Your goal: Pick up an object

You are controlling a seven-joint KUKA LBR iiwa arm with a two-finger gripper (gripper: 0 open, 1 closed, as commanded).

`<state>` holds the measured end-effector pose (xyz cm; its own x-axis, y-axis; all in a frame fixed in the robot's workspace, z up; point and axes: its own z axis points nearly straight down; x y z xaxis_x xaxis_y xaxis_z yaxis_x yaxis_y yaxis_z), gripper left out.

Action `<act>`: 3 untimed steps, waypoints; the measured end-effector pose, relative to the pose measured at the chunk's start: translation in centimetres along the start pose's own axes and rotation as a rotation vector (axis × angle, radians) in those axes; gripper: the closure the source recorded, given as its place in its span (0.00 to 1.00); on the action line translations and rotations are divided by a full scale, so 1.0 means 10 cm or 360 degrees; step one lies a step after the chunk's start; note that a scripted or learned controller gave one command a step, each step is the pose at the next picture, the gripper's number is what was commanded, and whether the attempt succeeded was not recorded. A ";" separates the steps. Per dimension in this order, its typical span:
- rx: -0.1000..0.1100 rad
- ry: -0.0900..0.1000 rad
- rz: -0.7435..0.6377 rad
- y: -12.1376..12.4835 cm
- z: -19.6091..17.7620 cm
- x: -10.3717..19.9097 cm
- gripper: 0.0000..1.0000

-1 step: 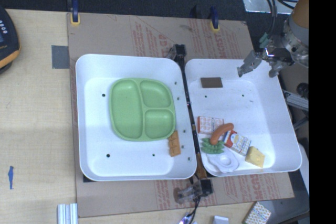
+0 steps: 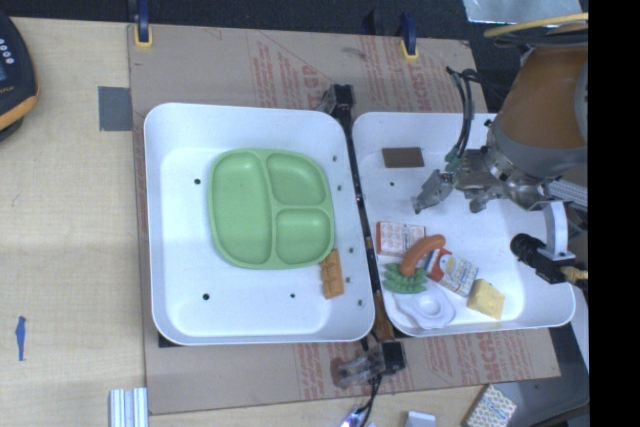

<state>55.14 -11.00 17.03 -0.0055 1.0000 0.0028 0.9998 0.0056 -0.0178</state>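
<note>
My gripper (image 2: pixel 455 196) hangs over the middle of the right bin (image 2: pixel 385 130), its two fingers spread apart with nothing between them. Just below it lies a cluster of toy food: a sausage (image 2: pixel 421 252), a small printed box (image 2: pixel 398 237), a green leafy piece (image 2: pixel 403 281), a wrapped packet (image 2: pixel 455 273), a fried egg (image 2: pixel 428 308) and a yellow cheese wedge (image 2: pixel 487 298). A brown rectangular piece (image 2: pixel 402 157) lies at the bin's far side, left of the gripper.
The left bin (image 2: pixel 175 315) holds a green divided plate (image 2: pixel 270 207) and a small orange-brown piece (image 2: pixel 331 275) near its right wall. The arm's body (image 2: pixel 540 115) covers the right bin's right side. Clamps sit between the bins at the far and near ends.
</note>
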 end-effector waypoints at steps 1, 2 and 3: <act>-0.0040 -0.0018 0.0014 0.34 -0.76 -1.09 0.00; -0.0002 0.0004 0.0004 -0.63 -0.17 -0.65 0.00; -0.0016 0.0001 -0.0009 -0.11 0.50 -0.13 0.00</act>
<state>53.94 -12.24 12.02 -0.0111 0.9999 0.0038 0.9999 0.0111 -0.0076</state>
